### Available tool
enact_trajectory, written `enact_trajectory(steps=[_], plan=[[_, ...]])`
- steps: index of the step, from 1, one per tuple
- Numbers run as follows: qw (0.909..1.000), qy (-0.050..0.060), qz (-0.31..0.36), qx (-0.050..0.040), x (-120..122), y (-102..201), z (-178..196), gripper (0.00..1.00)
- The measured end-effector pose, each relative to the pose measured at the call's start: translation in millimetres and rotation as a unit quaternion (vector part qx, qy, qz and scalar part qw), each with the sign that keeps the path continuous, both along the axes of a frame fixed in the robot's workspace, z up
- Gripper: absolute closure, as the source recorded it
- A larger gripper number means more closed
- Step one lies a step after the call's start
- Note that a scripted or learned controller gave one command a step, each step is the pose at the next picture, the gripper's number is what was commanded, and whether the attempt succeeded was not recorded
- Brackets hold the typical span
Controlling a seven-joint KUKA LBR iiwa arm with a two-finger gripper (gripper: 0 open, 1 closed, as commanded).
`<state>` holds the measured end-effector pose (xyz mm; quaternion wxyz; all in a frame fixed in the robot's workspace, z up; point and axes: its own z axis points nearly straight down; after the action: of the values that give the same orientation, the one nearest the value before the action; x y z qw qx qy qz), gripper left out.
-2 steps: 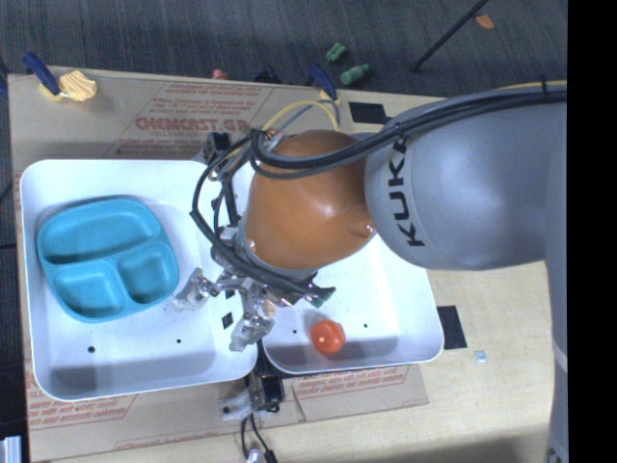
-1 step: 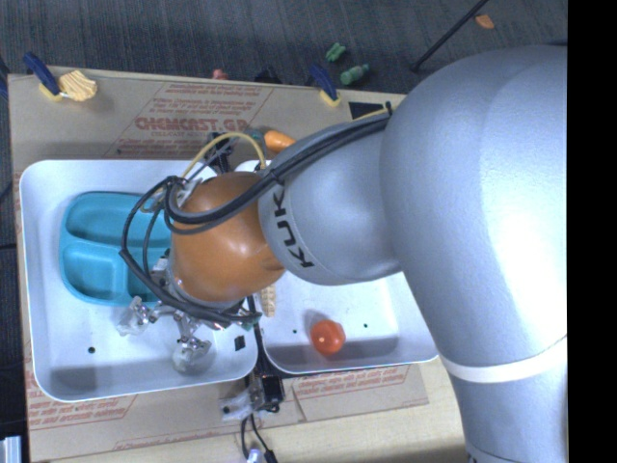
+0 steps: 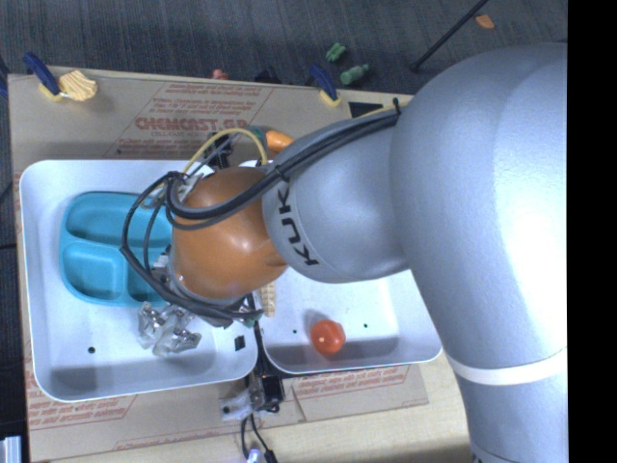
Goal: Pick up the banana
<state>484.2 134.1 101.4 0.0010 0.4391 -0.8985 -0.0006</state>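
Overhead slant view of a grasp attempt on the banana. Arm (image 3: pixel 386 181) entering from the right, bent so that the orange band (image 3: pixel 227 244) above the wrist sits over the near right part of the left bin (image 3: pixel 39 258), beside the rim shared with the right bin (image 3: pixel 390 353). Judged to be posed so as to bring the gripper straight down on something close to that rim. Gripper opening: cannot be told from this angle, with the band directly above it.

Banana: perhaps the pale yellowish sliver (image 3: pixel 267 303) at the rim between the bins, touching the band's near right edge, with the remainder under the wrist. Not confirmed as held.

Elsewhere in the left bin:
- a blue two-pocket tray (image 3: pixel 94 249) at the left, covered on its right side by cables and band;
- a glassy, crumpled-looking form (image 3: pixel 166 332) just near of the band, too indistinct to name.

In the right bin: an orange-red ball (image 3: pixel 327 337) close to the near wall, apart from the arm.

At the far side: an orange tip (image 3: pixel 279 141) cut off by the arm, identity unclear.

Most of the right bin's floor and the far right of the left bin covered by the arm's bulk. Both bins resting on a printed cardboard sheet (image 3: pixel 164 114), judged to serve as a level base.
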Motion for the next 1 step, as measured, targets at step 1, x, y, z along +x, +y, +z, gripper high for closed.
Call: enact_trajectory(steps=[1], plan=[[0.9978,-0.001,-0.066,0.0001,42.1,55.2,27.6,1.00]])
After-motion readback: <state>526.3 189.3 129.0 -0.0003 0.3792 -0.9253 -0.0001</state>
